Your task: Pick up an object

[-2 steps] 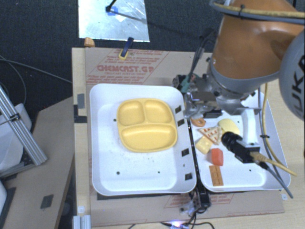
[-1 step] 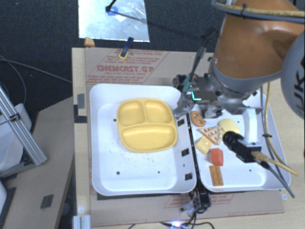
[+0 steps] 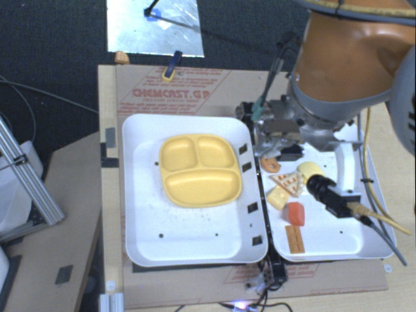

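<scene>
**Over right bin: arm low, grip unclear**

Over the right bin [image 3: 351,242] the gripper [image 3: 276,138] sits at the top-left corner, w/ fingers hidden, can't tell their state. Objects lie below it: pizza slice [image 3: 288,183], red block [image 3: 296,214], yellow cylinder [image 3: 310,170], wafer [image 3: 294,239]. Left bin [image 3: 143,239] holds a yellow divided tray [image 3: 198,169].

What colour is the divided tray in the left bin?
Pale yellow. The divided tray shows plainly in the camera view, lying in the left bin.
</scene>
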